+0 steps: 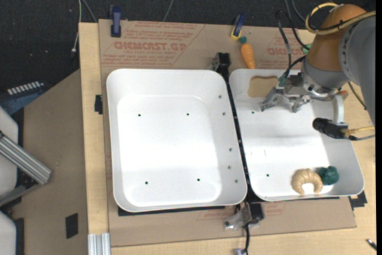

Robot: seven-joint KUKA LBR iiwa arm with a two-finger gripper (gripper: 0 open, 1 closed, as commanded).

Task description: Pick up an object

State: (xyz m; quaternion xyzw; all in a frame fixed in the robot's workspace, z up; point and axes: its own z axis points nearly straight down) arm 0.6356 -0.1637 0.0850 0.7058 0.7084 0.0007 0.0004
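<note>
My gripper hangs over the back part of the right bin, fingers spread open with nothing between them. Just behind and left of it, a flat tan piece lies in that bin's back left corner. A croissant-shaped toy and a dark green object lie side by side, touching, in the bin's front right corner, well away from the gripper. An orange carrot toy lies outside the bins on the cardboard, behind the right bin.
The left bin stands beside the right one, their rims meeting in the middle. The arm's orange band and grey body cover the right bin's back right corner. A black fitting with a cable hangs over the bin's right side. Clamps hold the cardboard's back edge.
</note>
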